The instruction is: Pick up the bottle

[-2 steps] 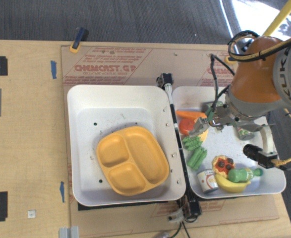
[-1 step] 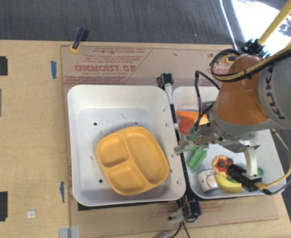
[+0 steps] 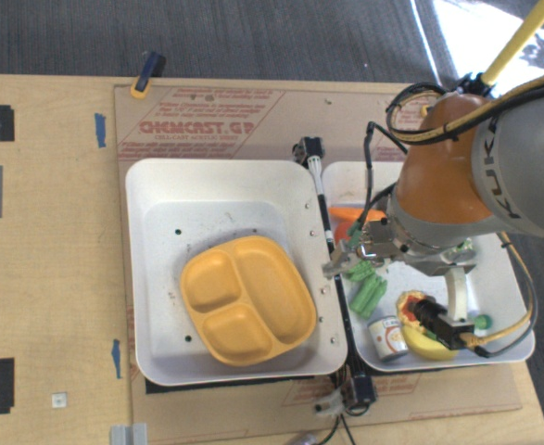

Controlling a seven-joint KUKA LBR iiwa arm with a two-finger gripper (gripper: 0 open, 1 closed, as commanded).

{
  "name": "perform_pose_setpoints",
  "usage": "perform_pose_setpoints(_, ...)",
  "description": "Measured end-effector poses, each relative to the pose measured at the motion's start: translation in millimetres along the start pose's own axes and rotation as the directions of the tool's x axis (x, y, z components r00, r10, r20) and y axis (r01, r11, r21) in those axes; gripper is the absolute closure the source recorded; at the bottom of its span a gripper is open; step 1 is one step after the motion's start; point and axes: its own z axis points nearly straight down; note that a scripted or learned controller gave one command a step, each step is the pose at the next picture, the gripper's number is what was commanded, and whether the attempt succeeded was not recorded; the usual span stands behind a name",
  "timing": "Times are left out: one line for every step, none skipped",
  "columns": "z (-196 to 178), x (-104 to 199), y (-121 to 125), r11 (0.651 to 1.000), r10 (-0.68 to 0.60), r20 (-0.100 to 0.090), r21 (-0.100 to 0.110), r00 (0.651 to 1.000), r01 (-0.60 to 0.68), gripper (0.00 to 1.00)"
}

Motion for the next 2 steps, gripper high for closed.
perform_pose_setpoints(-9.9,0.1,0.7,1.0,0.001,0.0,-0.002,1.0,-0.001,1.0)
perform_pose_setpoints(-0.1,-34.0,-30.0,0.983,-0.181,-0.002,0.003,0.983,0.181,1.0)
